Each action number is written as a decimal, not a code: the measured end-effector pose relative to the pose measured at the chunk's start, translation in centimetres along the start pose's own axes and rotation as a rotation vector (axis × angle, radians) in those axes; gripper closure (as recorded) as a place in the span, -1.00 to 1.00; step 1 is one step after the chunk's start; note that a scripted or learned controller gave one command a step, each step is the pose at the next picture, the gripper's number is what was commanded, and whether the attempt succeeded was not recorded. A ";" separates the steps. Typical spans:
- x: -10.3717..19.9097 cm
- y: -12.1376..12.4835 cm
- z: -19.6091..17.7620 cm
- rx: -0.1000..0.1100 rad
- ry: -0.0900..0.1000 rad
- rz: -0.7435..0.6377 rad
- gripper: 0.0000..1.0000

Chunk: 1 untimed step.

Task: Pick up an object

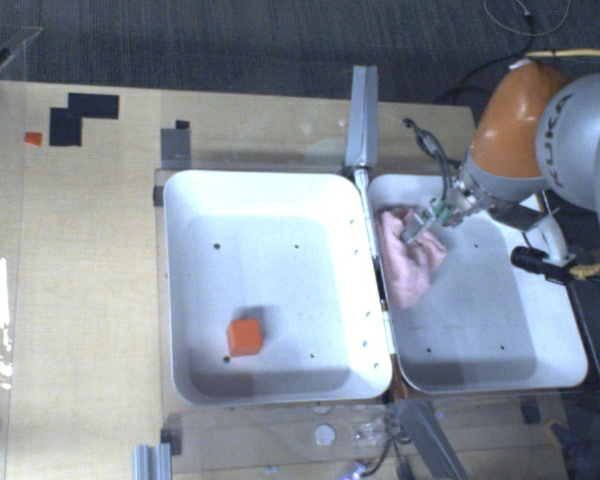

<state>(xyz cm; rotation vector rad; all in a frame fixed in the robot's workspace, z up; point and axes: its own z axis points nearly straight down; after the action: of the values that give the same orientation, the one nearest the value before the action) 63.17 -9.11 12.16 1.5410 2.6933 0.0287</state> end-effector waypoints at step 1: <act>1.1 -2.2 2.5 0.013 0.008 -0.007 -1.00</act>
<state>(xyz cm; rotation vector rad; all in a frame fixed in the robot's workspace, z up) 60.84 -9.26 9.55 1.5378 2.7106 0.0170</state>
